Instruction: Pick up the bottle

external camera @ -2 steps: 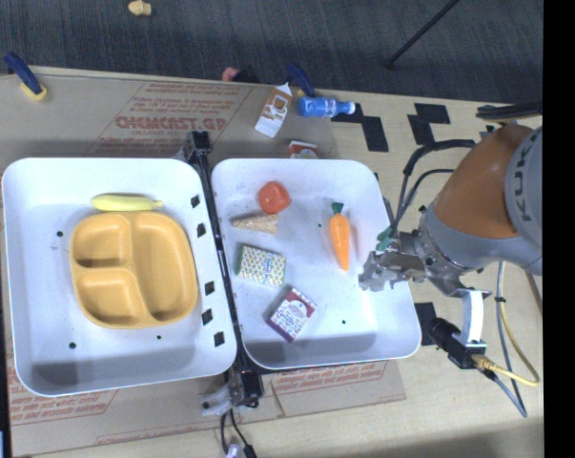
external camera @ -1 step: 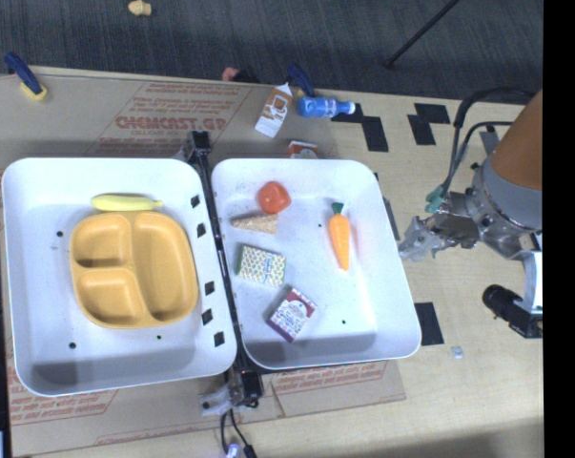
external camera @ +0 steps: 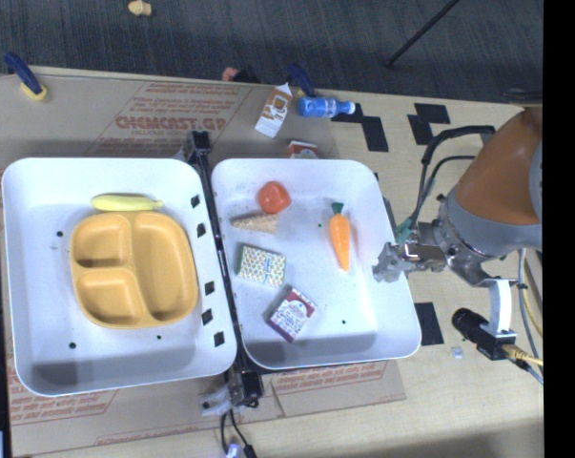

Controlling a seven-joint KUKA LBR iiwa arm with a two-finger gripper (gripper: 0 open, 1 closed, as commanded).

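my pincer [external camera: 390, 261]: at the right rim of the right bin, level with the carrot; can't tell from this view how the grip is set, nothing visibly in it.
my arm [external camera: 502, 194]: comes in from the right, orange band above the wrist, cables looping beside it.
right bin [external camera: 401, 324]: white, shallow, holds five items.
purple packet [external camera: 291, 313]: nearest item in the right bin, tilted, toward the front.
patterned box [external camera: 261, 265]: just behind the packet, left of centre.
carrot [external camera: 339, 239]: orange with a green top, lying lengthwise, closest item to my pincer, apart from it.
wedge [external camera: 256, 222]: tan, near the bin's left wall.
tomato [external camera: 274, 197]: red, just behind the wedge, almost touching.
left bin [external camera: 39, 365]: white, beside the right bin, rims meeting.
tray [external camera: 133, 267]: yellow, three compartments, middle of the left bin.
banana [external camera: 126, 201]: yellow, just behind the tray.
bottle [external camera: 321, 107]: blue, lying on its side on the bench behind the right bin, outside both bins, well apart from my pincer.
carton [external camera: 274, 111]: small, white and brown, just left of the bottle.
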